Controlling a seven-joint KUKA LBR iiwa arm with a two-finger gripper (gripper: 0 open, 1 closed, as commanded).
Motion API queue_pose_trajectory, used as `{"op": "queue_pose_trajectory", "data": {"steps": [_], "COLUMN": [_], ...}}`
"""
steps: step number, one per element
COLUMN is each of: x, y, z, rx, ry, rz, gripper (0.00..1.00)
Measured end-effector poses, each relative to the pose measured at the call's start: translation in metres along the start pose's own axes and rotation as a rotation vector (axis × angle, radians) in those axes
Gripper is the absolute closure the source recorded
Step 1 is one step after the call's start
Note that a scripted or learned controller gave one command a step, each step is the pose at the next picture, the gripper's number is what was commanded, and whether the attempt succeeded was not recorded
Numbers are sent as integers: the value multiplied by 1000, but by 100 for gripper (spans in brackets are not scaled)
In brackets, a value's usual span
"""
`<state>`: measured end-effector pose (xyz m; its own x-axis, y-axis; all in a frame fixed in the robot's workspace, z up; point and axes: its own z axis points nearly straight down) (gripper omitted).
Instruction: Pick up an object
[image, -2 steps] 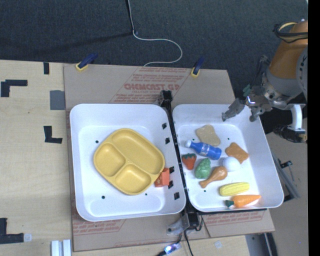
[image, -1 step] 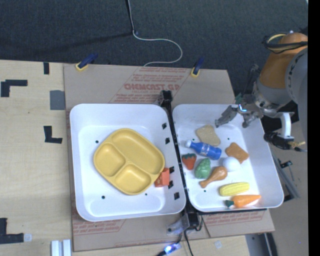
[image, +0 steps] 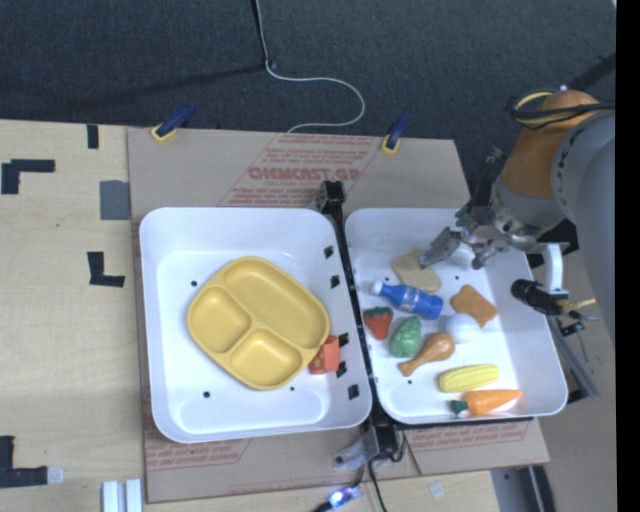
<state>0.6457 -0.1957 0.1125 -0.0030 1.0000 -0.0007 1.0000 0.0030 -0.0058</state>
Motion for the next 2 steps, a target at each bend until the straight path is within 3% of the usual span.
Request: {"op": "queue_pose_trajectory", "data": {"steps": [1,2], "x": [1,3], "y": [1,3], "z": [28,15], "rx": [-5,-10], "ry": [-2,0], "rz": [0,-1], "gripper": [0,100]}}
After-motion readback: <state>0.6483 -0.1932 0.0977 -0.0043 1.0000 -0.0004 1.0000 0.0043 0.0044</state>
